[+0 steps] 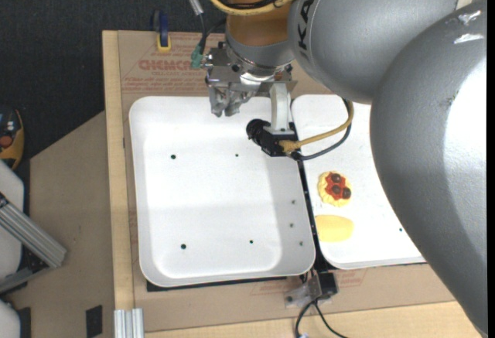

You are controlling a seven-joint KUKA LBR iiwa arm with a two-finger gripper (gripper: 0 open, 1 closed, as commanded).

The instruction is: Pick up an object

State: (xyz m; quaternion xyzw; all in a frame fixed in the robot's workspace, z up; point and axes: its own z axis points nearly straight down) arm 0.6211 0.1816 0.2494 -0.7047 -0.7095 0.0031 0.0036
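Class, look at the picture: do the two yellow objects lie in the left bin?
No, both yellow objects lie in the right bin.

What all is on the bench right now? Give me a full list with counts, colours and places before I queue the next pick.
left bin: 1, white, shallow, left half of the bench, small dark dots on its floor
right bin: 1, white, beside the left bin, partly under the arm
round yellow object with red and dark spots: 1, in the right bin near its left wall
plain yellow object: 1, pale yellow, in the right bin, just in front of the spotted one
blue clamp: 1, blue and yellow, back edge of the bench
arm: 1, grey with orange band, reaching in from the right
end effector: 1, metallic grey, over the back edge of the left bin
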